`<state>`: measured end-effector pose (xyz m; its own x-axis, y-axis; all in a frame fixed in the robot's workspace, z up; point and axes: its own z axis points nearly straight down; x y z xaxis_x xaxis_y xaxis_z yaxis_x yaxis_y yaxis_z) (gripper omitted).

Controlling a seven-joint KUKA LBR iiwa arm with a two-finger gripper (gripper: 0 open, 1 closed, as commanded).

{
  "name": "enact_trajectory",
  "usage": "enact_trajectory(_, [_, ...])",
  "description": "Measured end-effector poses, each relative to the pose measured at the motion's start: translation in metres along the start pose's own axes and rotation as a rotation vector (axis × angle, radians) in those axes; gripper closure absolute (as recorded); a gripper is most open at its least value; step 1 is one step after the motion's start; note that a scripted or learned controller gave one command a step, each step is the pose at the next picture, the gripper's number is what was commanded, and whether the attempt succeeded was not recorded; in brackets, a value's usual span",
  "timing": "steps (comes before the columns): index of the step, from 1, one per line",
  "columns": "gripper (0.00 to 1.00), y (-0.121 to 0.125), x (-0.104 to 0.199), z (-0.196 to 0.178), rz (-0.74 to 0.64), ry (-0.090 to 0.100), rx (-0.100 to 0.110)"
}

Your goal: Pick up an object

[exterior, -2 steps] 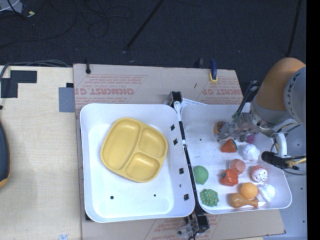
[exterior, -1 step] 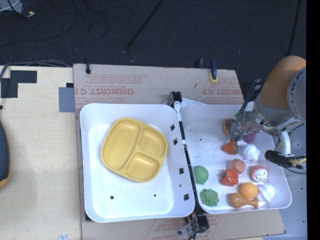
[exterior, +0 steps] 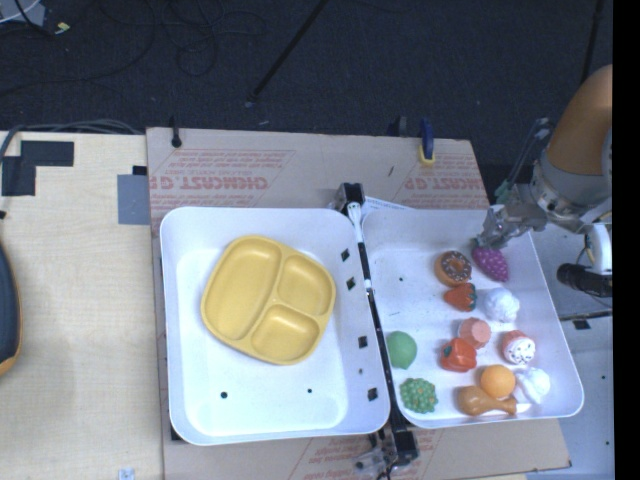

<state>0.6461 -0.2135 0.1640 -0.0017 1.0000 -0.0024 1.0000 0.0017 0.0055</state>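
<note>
Item: tool (exterior: 492, 236), grip state impossible to tell, poised low at the purple grapes (exterior: 491, 262) in the right bin (exterior: 420, 243), apparently lined up for a pick, beside doughnut (exterior: 454, 267) and other toy food.

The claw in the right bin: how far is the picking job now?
Done: the arm has brought the claw down into the right bin, at the purple grapes. In hand: nothing I can confirm; the grapes lie in the bin beside the donut, and the view does not settle whether they are gripped. Left: securing an object and lifting it. The yellow tray lies in the left bin.
</note>
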Motion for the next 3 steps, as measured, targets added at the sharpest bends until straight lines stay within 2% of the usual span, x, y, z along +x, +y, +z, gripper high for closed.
enact_trajectory(1, [1.00,0.001,0.117,-0.170,-0.008,0.004,-0.008])
enact_trajectory(2, [1.00,-0.001,0.215,-0.122,-0.006,0.007,0.011])
enact_trajectory(3, [1.00,-0.030,0.303,-0.166,-0.005,0.005,0.006])
